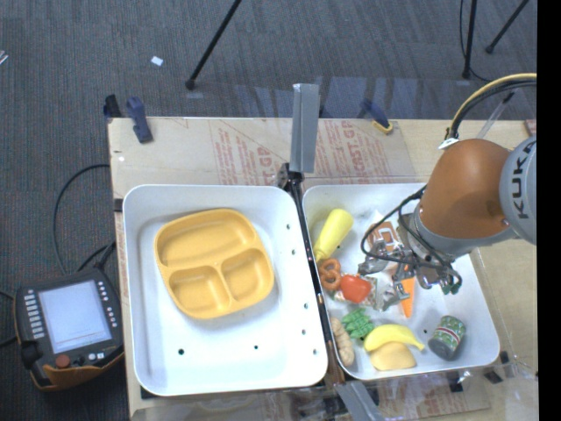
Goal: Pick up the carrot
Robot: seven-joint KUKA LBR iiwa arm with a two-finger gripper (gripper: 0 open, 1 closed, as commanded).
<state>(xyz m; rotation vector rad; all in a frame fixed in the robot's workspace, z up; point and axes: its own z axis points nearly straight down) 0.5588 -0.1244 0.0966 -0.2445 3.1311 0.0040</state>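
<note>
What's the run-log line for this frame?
arm: over right bin | gripper: low among toys, beside carrot | carrot: in bin | grasp: unconfirmed

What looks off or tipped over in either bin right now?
The green can in the right bin lies tipped on its side near the front corner. The carrot sits half hidden under the gripper. The yellow tray sits slightly askew in the left bin.

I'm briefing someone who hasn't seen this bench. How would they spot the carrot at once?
Look in the right bin, just below the gripper in the camera view. The carrot is a small orange wedge pointing down, partly hidden by the gripper. It is plain orange and tapered, unlike the red tomato to its left and the yellow banana below.
</note>
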